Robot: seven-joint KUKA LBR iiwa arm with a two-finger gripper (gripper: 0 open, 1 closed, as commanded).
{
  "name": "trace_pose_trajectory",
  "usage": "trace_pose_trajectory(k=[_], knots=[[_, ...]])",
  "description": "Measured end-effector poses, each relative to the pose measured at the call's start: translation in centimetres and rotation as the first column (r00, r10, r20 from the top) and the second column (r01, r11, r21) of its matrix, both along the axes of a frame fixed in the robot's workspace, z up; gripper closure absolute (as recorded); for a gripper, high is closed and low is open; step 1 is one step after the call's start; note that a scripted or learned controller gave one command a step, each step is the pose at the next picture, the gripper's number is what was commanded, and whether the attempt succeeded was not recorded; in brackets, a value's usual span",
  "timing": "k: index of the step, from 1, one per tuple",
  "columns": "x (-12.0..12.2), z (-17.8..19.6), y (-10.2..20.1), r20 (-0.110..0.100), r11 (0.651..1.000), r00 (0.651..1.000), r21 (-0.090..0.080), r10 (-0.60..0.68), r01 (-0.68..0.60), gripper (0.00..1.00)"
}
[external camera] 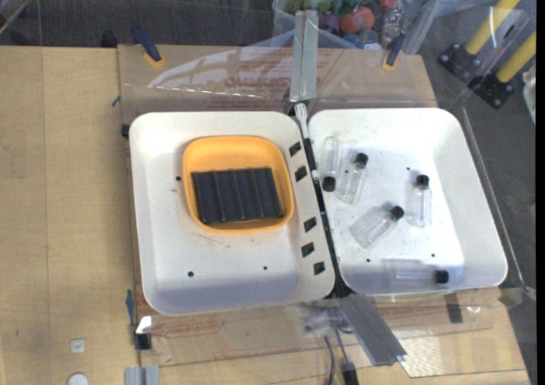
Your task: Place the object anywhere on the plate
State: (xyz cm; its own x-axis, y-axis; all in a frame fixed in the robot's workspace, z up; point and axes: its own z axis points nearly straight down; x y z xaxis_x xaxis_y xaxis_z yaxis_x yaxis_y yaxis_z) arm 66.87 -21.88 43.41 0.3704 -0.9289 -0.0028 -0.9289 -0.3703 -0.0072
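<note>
five clear vials [375, 224] in right bin [451, 145]; orange plate [237, 149] left.

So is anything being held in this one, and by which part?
Nothing is seen held. The dark ridged block lies on the orange plate; the clear vials lie loose in the right bin.

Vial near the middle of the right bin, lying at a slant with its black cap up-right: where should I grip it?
Grip the slanted vial across its clear body, at mid-length, coming straight down from above. It lies flat on the right bin floor with open space on both long sides, so the fingers can straddle its narrow width, set crosswise to its axis. Avoid the cap: it is short.
</note>
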Motion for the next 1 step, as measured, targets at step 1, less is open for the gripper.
trace_pose_trajectory(k=[1], knots=[[-0.01,-0.04,1.13,-0.002,0.956,0.956,0.0,0.292,-0.292,1.0]])
